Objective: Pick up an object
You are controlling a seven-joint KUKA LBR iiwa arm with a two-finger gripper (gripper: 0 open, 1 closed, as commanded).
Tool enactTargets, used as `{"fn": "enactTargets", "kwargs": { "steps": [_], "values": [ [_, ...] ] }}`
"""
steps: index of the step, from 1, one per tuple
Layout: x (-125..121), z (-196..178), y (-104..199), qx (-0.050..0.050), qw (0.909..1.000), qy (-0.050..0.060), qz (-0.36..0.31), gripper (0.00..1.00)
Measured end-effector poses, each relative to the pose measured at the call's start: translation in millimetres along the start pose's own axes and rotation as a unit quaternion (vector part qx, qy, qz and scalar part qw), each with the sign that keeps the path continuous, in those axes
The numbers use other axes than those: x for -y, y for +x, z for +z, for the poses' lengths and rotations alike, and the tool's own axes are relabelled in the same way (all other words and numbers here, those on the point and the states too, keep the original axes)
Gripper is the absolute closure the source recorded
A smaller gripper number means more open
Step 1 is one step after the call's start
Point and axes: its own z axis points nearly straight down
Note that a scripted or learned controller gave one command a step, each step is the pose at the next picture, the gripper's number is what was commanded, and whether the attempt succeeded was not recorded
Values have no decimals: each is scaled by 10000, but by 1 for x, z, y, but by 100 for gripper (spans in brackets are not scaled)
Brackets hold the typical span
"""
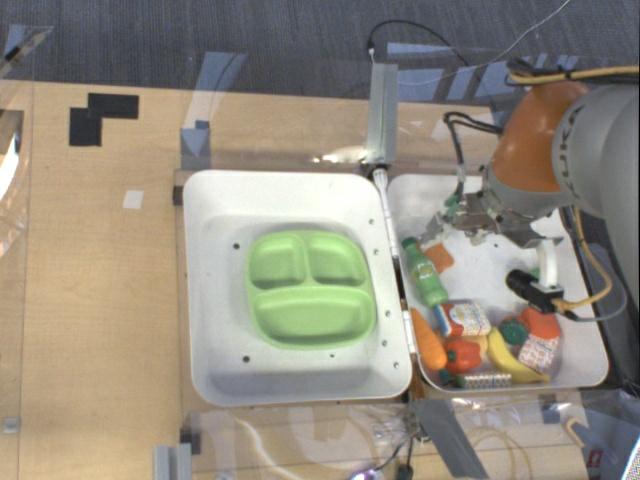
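Left bin [210, 268]: a green divided plate [310, 288] lies flat in the middle. Right bin [590, 368]: a green bottle [426, 276] lies along the left wall, an orange block [437, 258] just right of its far end. Near end holds a heap: carrot [429, 344], small carton [468, 318] with a red-and-white label, writing too small to read, red pepper [462, 354], banana [510, 358], a second printed pack [540, 351], also unreadable. The gripper [470, 214] hangs over the far part of the right bin, just beyond the orange block; nothing visible between its fingers, spread cannot be told. The heap lies nearer and to its right.
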Motion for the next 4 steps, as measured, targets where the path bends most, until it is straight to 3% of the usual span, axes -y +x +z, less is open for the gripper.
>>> {"fn": "enactTargets", "kwargs": {
  "steps": [1, 2, 3, 4],
  "values": [
    [0, 22, -8, 8, 9987, 45, 500, 0],
    [-3, 10, -7, 2, 9988, 11, 492, 100],
    [-3, 10, -7, 1, 9988, 12, 492, 0],
    [-19, 22, 5, 19, 9932, 46, 1165, 0]
  ]
}}
